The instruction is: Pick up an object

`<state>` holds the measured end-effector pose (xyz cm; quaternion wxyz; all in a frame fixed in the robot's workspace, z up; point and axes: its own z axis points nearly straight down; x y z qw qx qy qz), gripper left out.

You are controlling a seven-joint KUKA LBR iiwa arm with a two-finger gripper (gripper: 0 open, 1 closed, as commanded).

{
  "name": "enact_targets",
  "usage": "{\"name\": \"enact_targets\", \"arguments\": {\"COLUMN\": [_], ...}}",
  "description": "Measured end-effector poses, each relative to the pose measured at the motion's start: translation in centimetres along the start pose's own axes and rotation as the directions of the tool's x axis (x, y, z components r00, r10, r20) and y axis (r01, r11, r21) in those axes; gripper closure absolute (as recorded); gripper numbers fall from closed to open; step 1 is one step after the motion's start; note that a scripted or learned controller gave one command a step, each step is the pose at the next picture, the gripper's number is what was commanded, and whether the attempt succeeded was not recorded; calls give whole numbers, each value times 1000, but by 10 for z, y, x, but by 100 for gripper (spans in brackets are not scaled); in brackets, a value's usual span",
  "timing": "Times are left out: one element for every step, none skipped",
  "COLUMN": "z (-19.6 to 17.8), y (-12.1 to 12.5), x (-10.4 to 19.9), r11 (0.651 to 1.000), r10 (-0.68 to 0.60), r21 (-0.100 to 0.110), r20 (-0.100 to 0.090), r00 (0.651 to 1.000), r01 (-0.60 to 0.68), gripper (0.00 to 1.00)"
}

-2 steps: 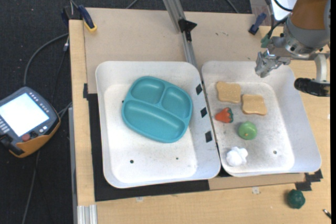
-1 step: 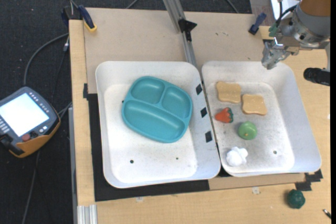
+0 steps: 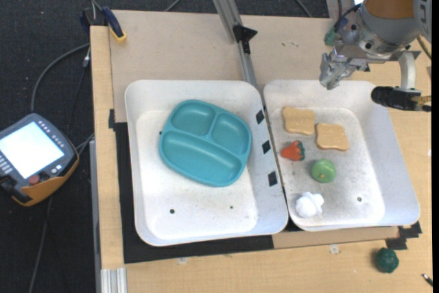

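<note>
— Where was your gripper (image 3: 332, 76)?

— Above the far rim of the right bin (image 3: 394, 147), clear of everything. You couldn't tell how its jaws stood.

— And the pickings?

— Two toast slices (image 3: 299, 120) (image 3: 332, 136), a strawberry (image 3: 293, 151), a green apple (image 3: 323, 170) and a white lump (image 3: 309, 204), loosely spaced. The left bin (image 3: 147, 147) bore a teal tray (image 3: 204, 142).

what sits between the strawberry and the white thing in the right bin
In the camera view, the green apple lies between the strawberry and the white object, offset slightly to the right of a straight line joining them.
</note>
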<state>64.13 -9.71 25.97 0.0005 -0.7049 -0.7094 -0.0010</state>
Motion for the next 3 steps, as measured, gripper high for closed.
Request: {"name": "enact_targets", "arguments": {"z": [14,12,27], "y": [-10,-21,-28], "x": [48,108,169], "r11": [1000,1000,1000], "r10": [1,-1,-1], "r21": [4,2,5], "r20": [0,-1,-1], "r00": [1000,1000,1000], "r01": [-1,1,1], "gripper": [100,100,100]}}
